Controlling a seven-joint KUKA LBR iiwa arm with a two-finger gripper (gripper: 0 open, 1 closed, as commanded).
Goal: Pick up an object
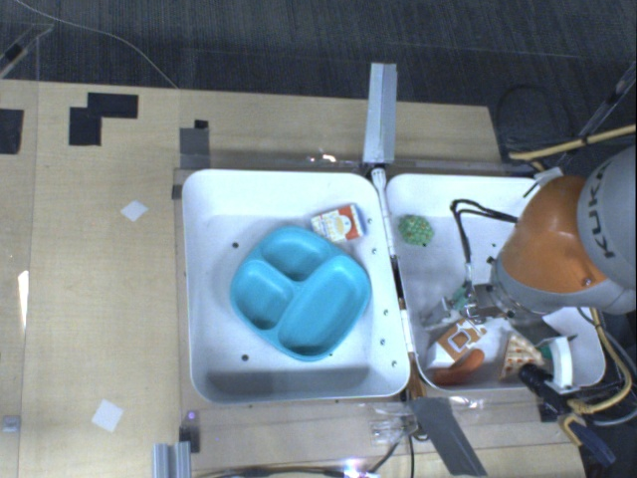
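My gripper [466, 314] is down in the right bin [438, 267], near its front, under the orange wrist. Just below the gripper lies a small orange and white carton [460, 340], touching or nearly touching it. A red sausage-shaped piece [458, 370] lies in front of the carton by the bin's front wall. To the right of them is a tan wedge-shaped piece [519, 353], partly under the arm. A green knobbly ball [416, 229] rests at the back left of this bin.
The left bin [209, 267] holds a blue divided plate [301, 292] and a small orange and white carton [336, 223] at its back. A ridge [391, 267] separates the bins. The arm covers the right bin's right half.
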